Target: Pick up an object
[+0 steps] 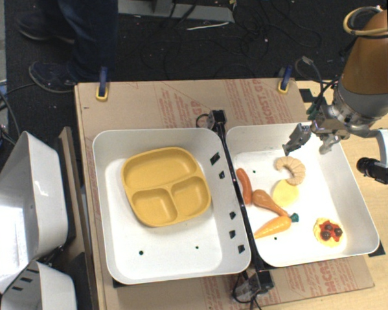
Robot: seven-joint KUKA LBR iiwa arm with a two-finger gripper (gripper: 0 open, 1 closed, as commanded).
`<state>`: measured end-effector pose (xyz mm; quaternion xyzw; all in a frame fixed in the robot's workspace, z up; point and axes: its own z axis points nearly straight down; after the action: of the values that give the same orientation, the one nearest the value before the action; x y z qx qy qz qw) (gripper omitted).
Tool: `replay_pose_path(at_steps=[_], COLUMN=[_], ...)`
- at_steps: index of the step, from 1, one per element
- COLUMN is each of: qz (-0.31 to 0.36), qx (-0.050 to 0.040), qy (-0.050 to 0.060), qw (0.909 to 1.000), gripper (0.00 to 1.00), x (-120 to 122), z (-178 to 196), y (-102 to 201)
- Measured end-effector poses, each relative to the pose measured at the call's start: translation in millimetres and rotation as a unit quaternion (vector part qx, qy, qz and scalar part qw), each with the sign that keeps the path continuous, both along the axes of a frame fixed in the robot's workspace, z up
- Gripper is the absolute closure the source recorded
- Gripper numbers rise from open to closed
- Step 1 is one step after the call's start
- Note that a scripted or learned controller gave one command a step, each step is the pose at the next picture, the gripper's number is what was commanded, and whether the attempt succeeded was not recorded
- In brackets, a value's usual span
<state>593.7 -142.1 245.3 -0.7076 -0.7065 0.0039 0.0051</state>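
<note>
In the right bin (352, 201) lie several toy foods: a curled shrimp (292, 167), a pale yellow slice (285, 193), a red sausage (245, 185), a brown drumstick (268, 201), an orange carrot (273, 226) and a small tart with red berries (328, 231). My gripper (311, 138) hangs over the bin's back part, just above and right of the shrimp. Its two fingers are spread apart with nothing between them.
The left bin (115, 252) holds a yellow divided plate (166, 185). Black clips run along the seam between the bins (231, 201). The arm (364, 64) comes in from the upper right. White tubs (25, 212) stand left of the bench.
</note>
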Motion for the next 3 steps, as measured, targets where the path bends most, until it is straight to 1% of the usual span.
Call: replay_pose_path(at_steps=[1,2,3], qz=[0.001,0.000,0.000], qx=[-0.0008,-0.0009,-0.0009], qy=[-0.006,-0.005,-0.005], qw=[1.0000,1.0000,1.0000], gripper=[0.00,0.00,0.00], x=[2,1,5], z=[7,-43,-102], y=[0,-9,-16])
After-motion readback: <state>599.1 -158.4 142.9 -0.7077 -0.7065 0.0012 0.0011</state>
